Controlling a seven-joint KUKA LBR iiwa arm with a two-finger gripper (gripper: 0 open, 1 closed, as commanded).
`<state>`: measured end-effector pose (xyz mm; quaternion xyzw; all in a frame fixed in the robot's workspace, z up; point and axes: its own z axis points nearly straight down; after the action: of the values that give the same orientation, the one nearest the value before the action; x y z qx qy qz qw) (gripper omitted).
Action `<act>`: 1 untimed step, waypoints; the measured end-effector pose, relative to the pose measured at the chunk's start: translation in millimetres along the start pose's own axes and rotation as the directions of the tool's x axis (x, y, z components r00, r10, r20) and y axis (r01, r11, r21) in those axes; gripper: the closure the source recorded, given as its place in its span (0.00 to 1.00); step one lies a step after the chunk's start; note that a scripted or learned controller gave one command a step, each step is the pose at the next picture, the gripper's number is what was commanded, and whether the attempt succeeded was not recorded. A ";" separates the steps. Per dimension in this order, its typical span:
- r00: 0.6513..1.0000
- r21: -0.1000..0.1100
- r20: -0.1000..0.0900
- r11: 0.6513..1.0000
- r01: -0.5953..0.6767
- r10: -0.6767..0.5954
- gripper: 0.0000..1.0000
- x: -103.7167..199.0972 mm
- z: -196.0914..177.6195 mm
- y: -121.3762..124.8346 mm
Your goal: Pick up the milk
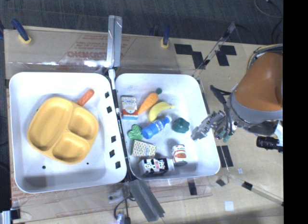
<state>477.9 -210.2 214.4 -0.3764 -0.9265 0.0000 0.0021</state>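
Left bin (19, 122): a yellow divided tray (63, 129) takes up the middle, three compartments. One small carrot (85, 97) lies at the tray's upper right edge, touching or just beside it, tilted.

A metal divider strip (114, 40) stands up between the two bins at the top.

Right bin (192, 85), going left to right: a small carton with red label (128, 106) near the left wall, upright in view. Below it a green leafy toy (135, 132), touching the blue bottle (155, 127), which lies tilted. Below those a patterned square packet (144, 148). At the bottom edge the milk (155, 166), a black-and-white cow-print carton lying on its side, touching or just beside the bin's near wall. A larger carrot (149, 102) with a green top lies diagonal near the carton; a banana (160, 109) sits just beside it, touching or nearly. A dark green pepper-like item (181, 125) sits right of the bottle. A small can with red label (179, 154) stands just right of the milk.

Gripper (204, 129) at the right bin's right rim, well apart from the milk, nothing seen between its fingers. Whether they are spread or pressed together: cannot tell, too blurred. Arm behind it shows the orange band (262, 81), over the bench outside the bin.
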 end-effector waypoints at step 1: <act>0.988 -0.001 0.004 0.988 0.155 -0.155 1.00 -0.4 -18.5 0.2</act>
<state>478.4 -210.4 232.8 -0.3034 -0.9529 0.0002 0.0001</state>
